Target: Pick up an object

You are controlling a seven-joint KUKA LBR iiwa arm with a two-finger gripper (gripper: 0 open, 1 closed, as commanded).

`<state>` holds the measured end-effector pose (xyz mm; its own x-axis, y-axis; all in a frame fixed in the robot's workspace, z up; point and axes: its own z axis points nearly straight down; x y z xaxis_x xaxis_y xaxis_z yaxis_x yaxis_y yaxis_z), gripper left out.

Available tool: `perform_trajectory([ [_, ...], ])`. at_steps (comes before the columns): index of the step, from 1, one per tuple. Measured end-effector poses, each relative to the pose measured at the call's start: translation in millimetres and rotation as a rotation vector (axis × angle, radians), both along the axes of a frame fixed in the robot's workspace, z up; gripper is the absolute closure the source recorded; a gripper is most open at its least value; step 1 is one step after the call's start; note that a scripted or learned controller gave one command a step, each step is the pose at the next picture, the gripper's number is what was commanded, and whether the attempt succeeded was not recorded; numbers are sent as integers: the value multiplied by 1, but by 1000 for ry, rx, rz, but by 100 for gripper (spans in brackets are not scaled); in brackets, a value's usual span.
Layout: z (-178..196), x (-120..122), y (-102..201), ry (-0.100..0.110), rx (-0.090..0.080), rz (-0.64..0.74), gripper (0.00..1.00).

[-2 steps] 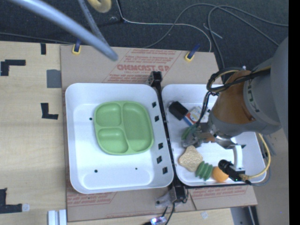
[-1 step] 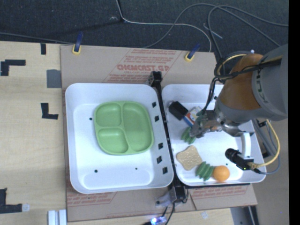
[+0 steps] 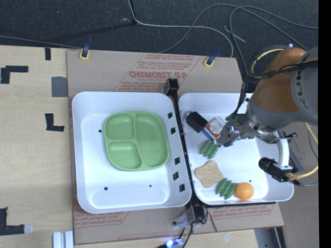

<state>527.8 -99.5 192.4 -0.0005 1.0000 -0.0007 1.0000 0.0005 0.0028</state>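
Jaws cannot be read from this slanted view: the gripper (image 3: 227, 137) sits low in the right bin (image 3: 269, 192), and whether it is spread or pinching anything is hidden. It hovers just over the upper of two green ridged pieces (image 3: 209, 149), with a small white, red and blue packet (image 3: 213, 128) just beside it and a black block (image 3: 196, 121) a little further up-left. That green piece looks like the likeliest target, though this is a guess. Below it lies a slice of toast (image 3: 208, 173), then the second green ridged piece (image 3: 225, 187) touching an orange ball (image 3: 243, 190) near the bin's lower edge. The left bin (image 3: 85, 190) holds a green divided plate (image 3: 136, 140).

Crowding is the main risk: packet and green piece lie so close that a closing grip could catch both, or nudge one aside and close on nothing. The ridged surface may also slip out on the lift.
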Motion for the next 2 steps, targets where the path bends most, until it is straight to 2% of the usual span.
perform_trajectory([
  [1,53,2,-5,-2,-1,0,100],
  [2,56,-1,40,3,2,5,100],
])
